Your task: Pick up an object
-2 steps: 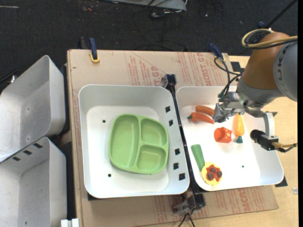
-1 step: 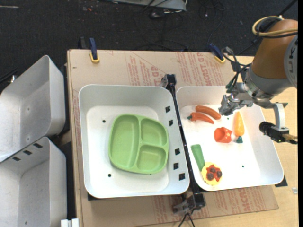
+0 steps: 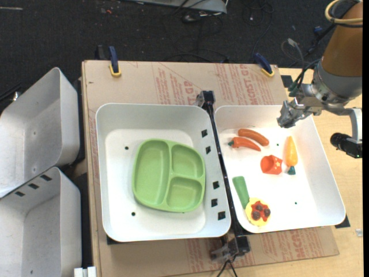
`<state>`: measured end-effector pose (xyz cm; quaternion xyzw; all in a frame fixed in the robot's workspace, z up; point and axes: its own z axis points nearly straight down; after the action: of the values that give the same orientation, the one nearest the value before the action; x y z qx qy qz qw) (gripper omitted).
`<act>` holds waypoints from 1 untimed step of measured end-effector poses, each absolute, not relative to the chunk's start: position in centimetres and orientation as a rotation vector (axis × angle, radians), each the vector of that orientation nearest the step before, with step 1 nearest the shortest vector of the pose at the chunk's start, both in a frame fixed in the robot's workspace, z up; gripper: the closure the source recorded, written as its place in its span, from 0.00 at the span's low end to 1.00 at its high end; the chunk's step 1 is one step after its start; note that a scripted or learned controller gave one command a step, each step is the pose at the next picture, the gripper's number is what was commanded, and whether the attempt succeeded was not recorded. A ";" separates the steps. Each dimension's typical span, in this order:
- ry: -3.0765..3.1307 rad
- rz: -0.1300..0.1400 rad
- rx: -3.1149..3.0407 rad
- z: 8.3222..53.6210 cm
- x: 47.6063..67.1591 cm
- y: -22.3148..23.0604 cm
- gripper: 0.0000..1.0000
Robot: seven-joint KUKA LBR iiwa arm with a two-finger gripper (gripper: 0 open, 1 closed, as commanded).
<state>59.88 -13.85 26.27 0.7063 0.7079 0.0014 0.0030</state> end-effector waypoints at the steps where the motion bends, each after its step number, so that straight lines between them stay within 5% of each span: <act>1: 2.227 0.000 2.216 24.9 59.9 -8.8 1.00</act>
<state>59.95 -8.84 24.89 0.7053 0.7089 -0.0001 -0.0001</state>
